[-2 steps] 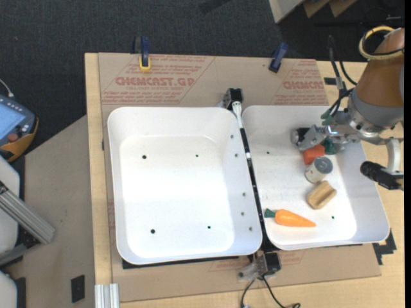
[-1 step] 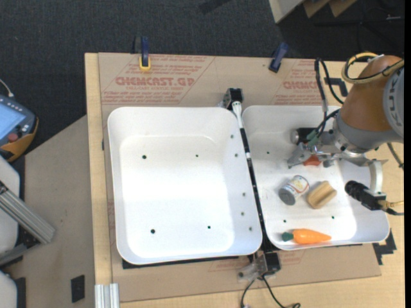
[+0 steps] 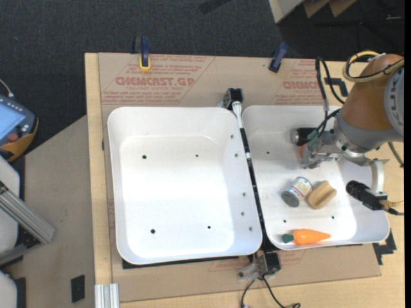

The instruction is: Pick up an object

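**Q:** Fig. 1, overhead view. Where are the candidate objects?

**A:** All three lie in the right bin (image 3: 276,124). A small tin can (image 3: 297,192) rests on its side near the bin's middle, and a tan block (image 3: 321,195) is just beside it, touching or nearly so. An orange carrot (image 3: 308,237) lies along the near wall, apart from the other two. The left bin (image 3: 128,172) shares the worktop (image 3: 103,95).

**Q:** And the gripper?

**A:** The gripper (image 3: 313,157) hangs over the right bin, just beyond the can and block. The arm (image 3: 369,101) enters from the right. Nothing is seen held, and whether the gripper is open or closed cannot be told from this angle.

**Q:** What does a sound grasp call for here?

**A:** As a judgement: pick one target before descending. The can and block are nearest but crowd each other, so a descent between them risks pushing both aside. The can may also roll. Closing across the block's short side, on its free flank, looks safer. The carrot is isolated but close to the wall, which may obstruct the approach.
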Tool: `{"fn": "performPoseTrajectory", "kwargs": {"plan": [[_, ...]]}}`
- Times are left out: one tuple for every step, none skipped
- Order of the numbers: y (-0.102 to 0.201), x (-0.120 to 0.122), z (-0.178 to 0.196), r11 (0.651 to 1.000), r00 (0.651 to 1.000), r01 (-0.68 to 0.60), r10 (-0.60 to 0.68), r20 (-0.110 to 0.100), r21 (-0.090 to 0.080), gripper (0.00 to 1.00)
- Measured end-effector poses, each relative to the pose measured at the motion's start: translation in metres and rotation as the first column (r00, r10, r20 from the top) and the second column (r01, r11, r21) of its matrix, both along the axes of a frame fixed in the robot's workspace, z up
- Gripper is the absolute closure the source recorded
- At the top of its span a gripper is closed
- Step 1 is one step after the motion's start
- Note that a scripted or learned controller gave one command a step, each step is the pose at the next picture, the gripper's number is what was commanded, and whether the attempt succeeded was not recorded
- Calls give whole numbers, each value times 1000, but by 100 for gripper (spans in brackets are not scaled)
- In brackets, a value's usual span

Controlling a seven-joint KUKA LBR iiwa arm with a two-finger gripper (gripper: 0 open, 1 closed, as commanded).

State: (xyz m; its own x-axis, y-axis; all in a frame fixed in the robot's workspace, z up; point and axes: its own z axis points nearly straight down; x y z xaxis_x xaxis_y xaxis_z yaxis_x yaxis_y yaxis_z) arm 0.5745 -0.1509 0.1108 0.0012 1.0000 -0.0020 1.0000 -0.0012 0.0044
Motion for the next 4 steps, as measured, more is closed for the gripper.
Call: {"fn": "performPoseTrajectory", "kwargs": {"plan": [[0,0,10,1000,1000,1,-1,2,-1,100],[0,1,20,1000,1000,1,-1,4,-2,100],[0,1,30,1000,1000,2,-2,7,-2,100],[0,2,40,1000,1000,3,-3,9,-3,100]]}}
